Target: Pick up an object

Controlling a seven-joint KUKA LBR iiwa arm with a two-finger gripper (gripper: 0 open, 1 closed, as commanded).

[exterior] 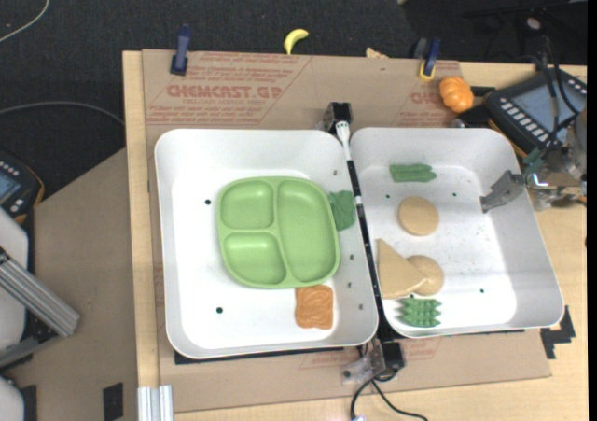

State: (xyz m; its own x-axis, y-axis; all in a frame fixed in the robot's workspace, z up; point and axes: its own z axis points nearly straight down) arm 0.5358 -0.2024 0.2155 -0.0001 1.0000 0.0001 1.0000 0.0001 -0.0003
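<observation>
Two white bins sit side by side on the cardboard-covered worktop. Left bin (187, 223) holds a green divided plate (277, 231), an orange waffle-like piece (315, 306) near its front edge, and a dark green bit (342, 210) against the right wall. Right bin (522, 270) holds a green flat piece (411, 173) toward the back, a tan round cookie (419, 217) mid-bin, a tan wedge (396, 272) touching a second tan round (428, 272), and a green ridged piece (419, 313) at the front edge. Gripper (504, 190) is over the right bin's right wall; jaws too small and blurred, cannot tell open or closed. Nothing visibly held.

Likely pick: the lone cookie, clear on all sides. Probably light, stiff toy food, smooth and low; pinch across its rim, may slip.

Writing: red print on the cardboard reads "CHEMCAST", repeated at the back edge; rest illegible.
</observation>
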